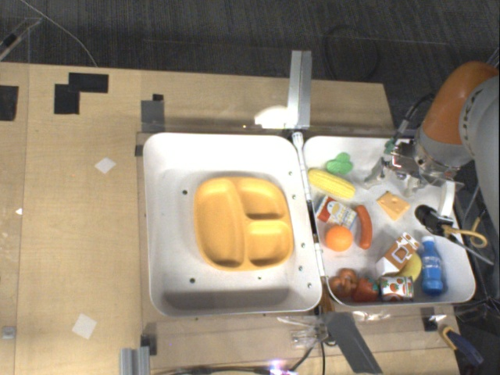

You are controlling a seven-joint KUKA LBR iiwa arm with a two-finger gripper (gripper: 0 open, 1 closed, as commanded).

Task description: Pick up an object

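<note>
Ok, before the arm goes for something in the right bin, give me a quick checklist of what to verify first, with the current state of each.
1. Objects available in the right bin: ok. Corn cob, orange, sausage, cheese wedge and blue bottle lie there.
2. Hand over the right bin: ok, near its upper right part.
3. Hand free of any object: cannot tell, the view is too small.
4. A target with room around it: ok for the cheese wedge, which lies apart from its neighbours.
5. Lower corner pickable: not ok, the items there are crowded together.
6. Yellow divided tray in the left bin out of the way: ok.
</note>
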